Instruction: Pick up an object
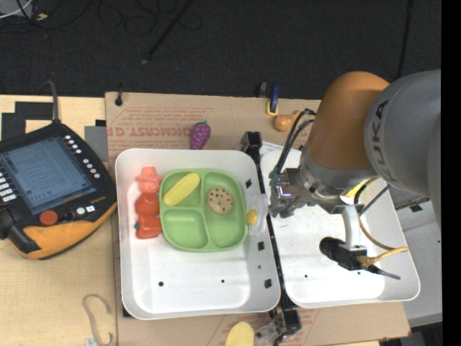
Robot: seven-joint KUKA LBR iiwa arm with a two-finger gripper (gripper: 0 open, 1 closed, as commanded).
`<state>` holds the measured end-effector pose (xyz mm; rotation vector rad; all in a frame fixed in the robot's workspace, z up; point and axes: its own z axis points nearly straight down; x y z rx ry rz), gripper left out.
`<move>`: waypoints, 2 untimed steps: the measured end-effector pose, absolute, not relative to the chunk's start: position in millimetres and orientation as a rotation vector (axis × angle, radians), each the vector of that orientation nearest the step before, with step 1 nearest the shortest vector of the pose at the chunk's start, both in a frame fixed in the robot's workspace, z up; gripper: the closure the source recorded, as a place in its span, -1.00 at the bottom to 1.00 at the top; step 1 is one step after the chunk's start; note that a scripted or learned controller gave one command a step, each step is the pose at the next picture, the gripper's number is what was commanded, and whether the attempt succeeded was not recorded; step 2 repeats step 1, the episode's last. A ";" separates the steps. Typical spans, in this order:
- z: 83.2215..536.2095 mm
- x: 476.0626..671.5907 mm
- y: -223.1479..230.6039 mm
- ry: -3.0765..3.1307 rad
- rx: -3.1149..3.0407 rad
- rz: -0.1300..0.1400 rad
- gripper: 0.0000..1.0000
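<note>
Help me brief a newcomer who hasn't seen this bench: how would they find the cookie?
Look at the left white bin, where a green divided plate lies. The cookie sits in the plate's upper right compartment. It is round, tan and speckled, unlike the long yellow corn cob in the compartment beside it.

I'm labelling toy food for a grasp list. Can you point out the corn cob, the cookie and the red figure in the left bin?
corn cob (pixel 180 187), camera view, middle of the yellow cob.
cookie (pixel 220 200), camera view, centre of its speckled top.
red figure (pixel 148 209), camera view, on its torso.
</note>
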<state>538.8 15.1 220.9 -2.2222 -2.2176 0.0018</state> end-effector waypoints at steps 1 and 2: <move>234.4 539.8 10.9 -2.215 -2.225 0.002 1.00; 234.4 539.8 10.9 -2.215 -2.225 0.002 1.00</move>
